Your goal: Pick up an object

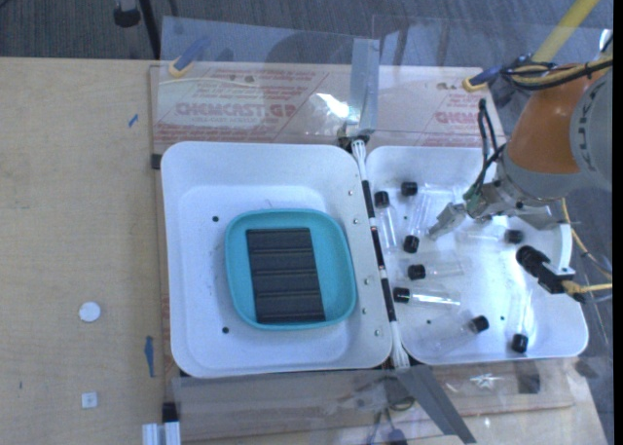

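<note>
Counter [58, 190]: one small white disc [90, 312] lies on the bare wood, well left of the bins.

Left bin [190, 180]: one teal tray [336, 258], roughly centred. One dark ribbed insert [284, 276] lies flat in it.

Right bin [555, 331]: clear vials [426, 297] with black caps, lying scattered. I count eight caps:
- Five are in a loose column along the bin's left side.
- One is right of the gripper.
- Two are near the front right corner.
- The glass bodies are hard to trace against the white, so the count goes by caps.

Gripper [440, 224]: it is down in the upper middle of the right bin, with the tip slanted toward the left column of vials. It is just beside the third cap [411, 243] down. Contact can't be made out at this angle, and I can't tell whether the grip is wide or narrow.

Arm: the orange band [545, 136] sits over the bin's back right corner.
</note>
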### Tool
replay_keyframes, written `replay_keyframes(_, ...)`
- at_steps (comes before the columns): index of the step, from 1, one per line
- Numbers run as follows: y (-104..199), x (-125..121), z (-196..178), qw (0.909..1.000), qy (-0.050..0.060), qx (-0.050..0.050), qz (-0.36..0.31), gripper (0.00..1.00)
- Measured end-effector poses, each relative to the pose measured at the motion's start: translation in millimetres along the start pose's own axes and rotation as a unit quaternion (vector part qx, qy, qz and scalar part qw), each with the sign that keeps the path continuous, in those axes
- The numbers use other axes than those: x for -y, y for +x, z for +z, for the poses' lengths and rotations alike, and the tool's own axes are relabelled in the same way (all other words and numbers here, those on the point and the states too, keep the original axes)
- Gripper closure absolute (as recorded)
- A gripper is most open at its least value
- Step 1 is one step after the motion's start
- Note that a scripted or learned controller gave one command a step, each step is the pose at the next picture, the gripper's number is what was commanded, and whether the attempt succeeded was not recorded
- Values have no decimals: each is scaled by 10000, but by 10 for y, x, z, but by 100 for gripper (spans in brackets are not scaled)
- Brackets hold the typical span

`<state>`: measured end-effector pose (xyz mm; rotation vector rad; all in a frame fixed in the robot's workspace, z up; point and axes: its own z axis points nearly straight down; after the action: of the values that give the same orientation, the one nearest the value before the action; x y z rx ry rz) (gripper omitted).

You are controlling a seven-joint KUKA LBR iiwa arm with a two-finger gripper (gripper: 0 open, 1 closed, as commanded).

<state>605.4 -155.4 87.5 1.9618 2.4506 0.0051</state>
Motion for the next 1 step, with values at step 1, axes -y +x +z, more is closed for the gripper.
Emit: replay_keyframes(1, 438, -137, -3, 9997, -3, 0, -235, 0)
